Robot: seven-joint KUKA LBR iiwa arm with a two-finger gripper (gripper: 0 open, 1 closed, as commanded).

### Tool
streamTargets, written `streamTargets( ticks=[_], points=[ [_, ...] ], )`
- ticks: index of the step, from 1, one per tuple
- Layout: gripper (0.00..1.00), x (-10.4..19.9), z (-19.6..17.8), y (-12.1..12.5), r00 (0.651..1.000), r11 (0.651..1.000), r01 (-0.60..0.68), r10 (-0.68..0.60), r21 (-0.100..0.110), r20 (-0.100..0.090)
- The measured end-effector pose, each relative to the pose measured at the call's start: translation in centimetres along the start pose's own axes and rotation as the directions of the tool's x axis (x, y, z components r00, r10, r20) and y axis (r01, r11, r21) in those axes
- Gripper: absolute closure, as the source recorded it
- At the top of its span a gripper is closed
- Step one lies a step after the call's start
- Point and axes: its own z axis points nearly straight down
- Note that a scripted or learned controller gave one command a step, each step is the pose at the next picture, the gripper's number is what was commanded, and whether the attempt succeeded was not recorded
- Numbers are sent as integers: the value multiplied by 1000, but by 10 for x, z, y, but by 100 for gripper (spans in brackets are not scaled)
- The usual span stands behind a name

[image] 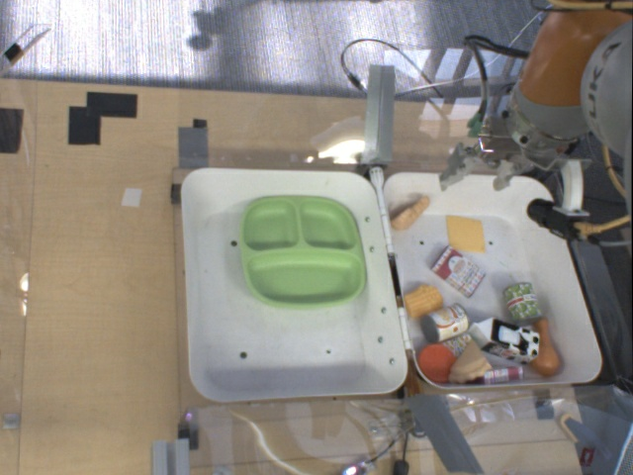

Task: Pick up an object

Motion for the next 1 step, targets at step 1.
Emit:
streamTargets(
  ticks=[1],
  points=[
    [0,-59,63,-38,998,998,-65,65,1,2]
  ],
)
